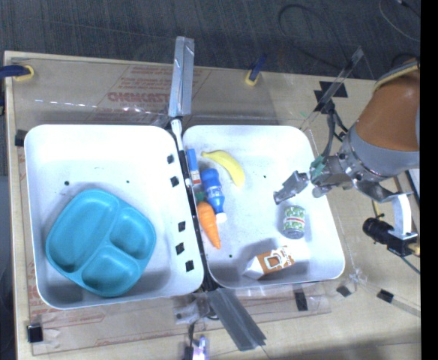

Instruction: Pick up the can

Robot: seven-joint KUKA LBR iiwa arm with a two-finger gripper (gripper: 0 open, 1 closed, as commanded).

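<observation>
The can [295,221], small with a green and white label, stands upright near the right wall of the right bin [264,137]. My gripper [292,188] hangs just above and slightly left of it, fingers reaching leftward from the grey wrist. Nothing shows between the fingers, and the can stands apart below them.
The right bin also holds a yellow banana [229,165], a blue bottle [213,190], an orange carrot [209,224] along its left wall and a small orange carton [274,262] at the front. A blue divided plate [99,240] lies in the left bin [69,148].
</observation>
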